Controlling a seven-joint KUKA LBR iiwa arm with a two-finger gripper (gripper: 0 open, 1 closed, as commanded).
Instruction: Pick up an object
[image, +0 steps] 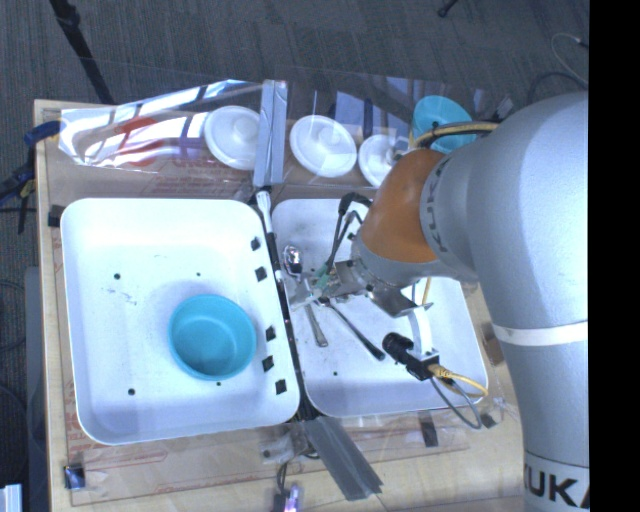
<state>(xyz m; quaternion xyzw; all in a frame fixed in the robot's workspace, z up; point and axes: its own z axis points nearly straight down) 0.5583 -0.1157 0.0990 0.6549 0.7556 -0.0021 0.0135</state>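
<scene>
A blue bowl (212, 336) sits upright in the left bin (110, 240), toward its front middle. In the right bin (345, 395) a metal spoon (312, 318) lies with its bowl end at the far left and its handle running toward the front. My gripper (326, 284) is low over the right bin's left part, right beside the spoon's handle; whether it touches the spoon is hidden. A thin dark rod (356, 332) slants across the bin floor below the gripper. The grey arm with its orange band (405, 205) covers the bin's far right part.
White lids (322, 145) and a light blue cup (440, 118) stand behind the bins. A black cable plug (405, 355) with a yellow-tipped wire hangs off the wrist over the right bin. A divider with black clips (272, 310) separates the bins.
</scene>
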